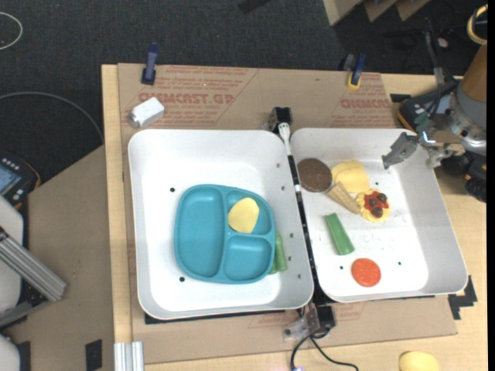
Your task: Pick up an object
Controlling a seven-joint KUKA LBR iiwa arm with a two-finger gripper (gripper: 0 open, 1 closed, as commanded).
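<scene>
over the far right corner of the right-hand bin (pixel 433 207), the gripper (pixel 402 150) is hanging above bare white floor, and its grey fingers are showing nothing between them; whether they are spread or closed i cannot tell at this slant. the arm (pixel 472 107) is reaching in from the right behind it.

just beside the gripper, toward the bin's middle, the likely targets are sitting in a tight cluster: a pale yellow piece (pixel 352 176), a brown disc (pixel 314 174) touching or nearly touching it, a tan wedge (pixel 345 199) tucked below them, and a small yellow tart with dark red berries (pixel 375 205). a green stick (pixel 338 233) is lying apart nearer the front, and an orange-red round piece (pixel 366 272) is lying apart beyond that.

the main risk, as i judge it, is coming from that crowding: a descent onto the cluster could be landing a finger on a neighbour, pushing pieces aside or closing on two at once. the disc and the round piece are looking flat, so fingers might be sliding over them and closing on nothing. a drop straight down from here would be meeting only bin floor, close to the wall.

the left bin (pixel 155 176) is holding a teal divided tray (pixel 201 238) with a yellow piece (pixel 244 215) in it, well apart from the gripper.
</scene>
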